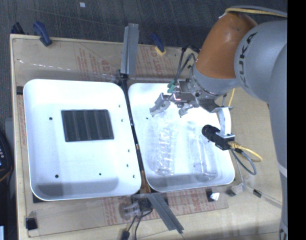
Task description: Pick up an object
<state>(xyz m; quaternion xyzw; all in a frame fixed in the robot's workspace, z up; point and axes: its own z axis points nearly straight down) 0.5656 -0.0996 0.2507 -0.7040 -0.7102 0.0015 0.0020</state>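
Gripper (169, 105), fingers spread and holding nothing, hangs over the right bin's (143, 134) far edge, above two clear plastic bottles (163, 149) lying mid-bin; approach step, next a descent onto one.

A dark ribbed panel (87, 125) lies in the white bin (38, 184) well left of the pincer (169, 105); blue clamps (42, 33) grip the table (68, 56) edge beyond.

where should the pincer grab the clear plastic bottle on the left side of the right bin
Grip the clear bottle across its midbody, coming straight down from above. It lies flat, running front to back in the right bin, so its narrow width faces sideways. A second clear bottle lies beside it; the gap looks tight.
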